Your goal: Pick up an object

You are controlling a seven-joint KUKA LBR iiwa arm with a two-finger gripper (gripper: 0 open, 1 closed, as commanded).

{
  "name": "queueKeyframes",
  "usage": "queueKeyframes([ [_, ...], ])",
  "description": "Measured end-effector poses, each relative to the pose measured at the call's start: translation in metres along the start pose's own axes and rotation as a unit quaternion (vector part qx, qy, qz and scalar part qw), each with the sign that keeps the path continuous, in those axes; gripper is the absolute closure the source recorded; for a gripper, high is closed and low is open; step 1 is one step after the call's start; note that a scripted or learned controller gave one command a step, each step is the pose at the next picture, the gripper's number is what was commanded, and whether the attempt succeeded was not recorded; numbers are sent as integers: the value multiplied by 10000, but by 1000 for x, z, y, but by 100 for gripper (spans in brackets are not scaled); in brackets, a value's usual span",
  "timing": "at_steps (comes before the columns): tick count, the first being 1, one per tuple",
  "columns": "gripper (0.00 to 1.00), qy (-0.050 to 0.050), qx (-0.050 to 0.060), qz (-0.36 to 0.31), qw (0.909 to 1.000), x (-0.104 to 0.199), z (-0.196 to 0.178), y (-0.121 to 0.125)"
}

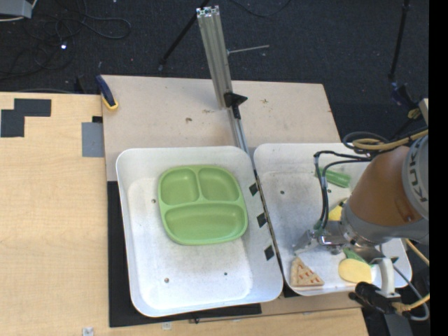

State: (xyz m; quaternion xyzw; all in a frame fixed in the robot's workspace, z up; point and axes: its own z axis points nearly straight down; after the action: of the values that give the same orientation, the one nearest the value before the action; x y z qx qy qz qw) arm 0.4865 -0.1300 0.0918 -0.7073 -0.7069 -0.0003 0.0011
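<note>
Gripper low in right bin; jaw state hard to tell. Waffle wedge flat just below jaws, yellow piece beside. Likely light, stiff, rough-faced; best pinched across slanted edges, not brittle tip

I can't see the pincer's tips clearly under the arm's bulk. The arm covers much of the right bin, hiding part of a green item and a yellow piece.
</note>
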Motion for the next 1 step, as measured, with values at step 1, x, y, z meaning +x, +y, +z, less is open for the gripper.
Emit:
queueKeyframes([
  [1,100,5,-28,28,10000,-1,-12,2],
])
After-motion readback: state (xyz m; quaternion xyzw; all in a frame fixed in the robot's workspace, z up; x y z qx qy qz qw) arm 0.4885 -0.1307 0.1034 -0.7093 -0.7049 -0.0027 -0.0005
